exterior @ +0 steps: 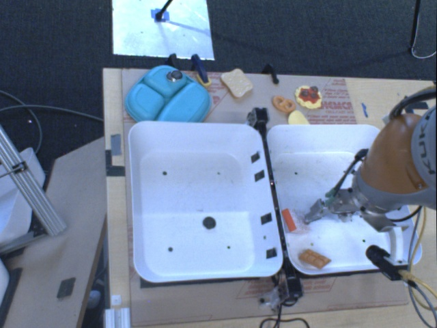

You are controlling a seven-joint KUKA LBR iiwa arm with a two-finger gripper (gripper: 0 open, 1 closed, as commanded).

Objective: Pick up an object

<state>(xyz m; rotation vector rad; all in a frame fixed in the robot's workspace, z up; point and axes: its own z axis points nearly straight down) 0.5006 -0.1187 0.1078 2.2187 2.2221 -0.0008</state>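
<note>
Dark blue carpet surrounds a cardboard-topped bench that carries two shallow white plastic bins side by side. A square reflective sheet lies on the carpet beyond the bench.

Left bin: holds one small dark round disc near its middle.

Right bin: holds two objects.
- A small orange-red block lies near the bin's left wall, just beside the divider between the bins.
- A tan waffle-textured biscuit piece lies near the front wall.

The grey arm with the orange band reaches over the right bin from the right. Its gripper sits low over the bin floor, pointing left. The fingertips are blurred and small, so whether they are parted or closed cannot be determined. No object is visible between them.

Relative position: the orange-red block lies just left of the gripper tip and slightly nearer the front, close by; contact cannot be confirmed. The biscuit piece lies apart from the gripper, toward the front wall.

Behind the bins, on the bench:
- a light blue divided plastic plate;
- a toast-coloured bread slice toy;
- a small brown pretzel toy;
- a round yellow toy with red and dark topping;
- a pale yellow rounded piece at the right bin's rear rim.
</note>
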